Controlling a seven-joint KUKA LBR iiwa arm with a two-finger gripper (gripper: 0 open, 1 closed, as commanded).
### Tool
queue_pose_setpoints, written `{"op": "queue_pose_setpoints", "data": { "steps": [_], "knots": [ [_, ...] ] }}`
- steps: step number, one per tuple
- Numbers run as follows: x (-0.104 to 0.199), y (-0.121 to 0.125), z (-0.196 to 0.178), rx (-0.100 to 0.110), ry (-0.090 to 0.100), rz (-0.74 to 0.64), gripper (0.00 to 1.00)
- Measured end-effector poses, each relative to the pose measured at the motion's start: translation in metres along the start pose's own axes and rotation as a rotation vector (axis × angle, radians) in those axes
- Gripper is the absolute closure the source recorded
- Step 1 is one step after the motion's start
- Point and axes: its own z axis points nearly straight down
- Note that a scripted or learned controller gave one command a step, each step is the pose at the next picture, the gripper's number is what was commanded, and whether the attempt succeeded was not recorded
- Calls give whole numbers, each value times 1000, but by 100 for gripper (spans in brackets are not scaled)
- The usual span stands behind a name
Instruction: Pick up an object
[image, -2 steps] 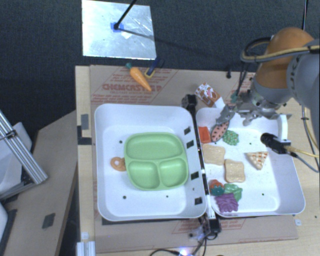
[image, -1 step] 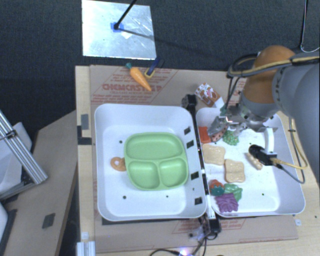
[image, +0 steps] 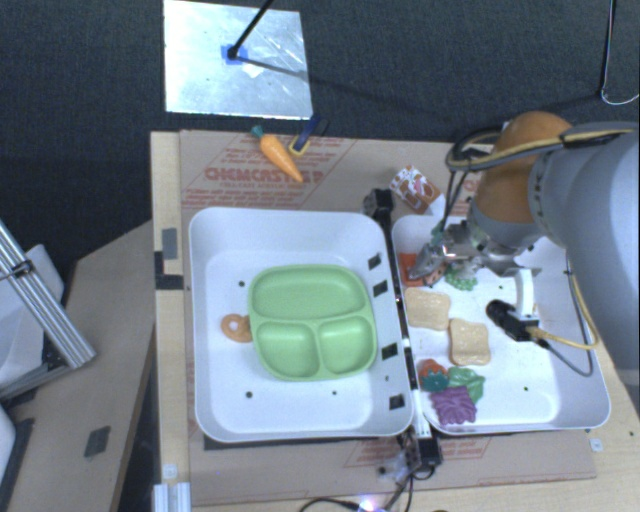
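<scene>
Two white bins sit side by side on our bench. In the left bin we see a green tray with three parts, and a small orange ring just beside its left edge. The right bin has the toy food. Our gripper is low over the top left part of this bin, close to the wall between the bins. A red thing peeks out just to its left, and a small green thing lies just under it. We cannot tell which one it touches. Two pieces of toast lie nearer to us, apart from the gripper. A purple bunch lies by the front wall. An orange carrot lies on the bench behind the bins.
</scene>
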Motion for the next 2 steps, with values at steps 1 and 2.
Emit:
{"op": "queue_pose_setpoints", "data": {
  "steps": [1, 2],
  "knots": [
    [-1, 4, -16, -18, -4, 0, 100],
    [1, 6, -60, 3, 7, -3, 100]
  ]
}}
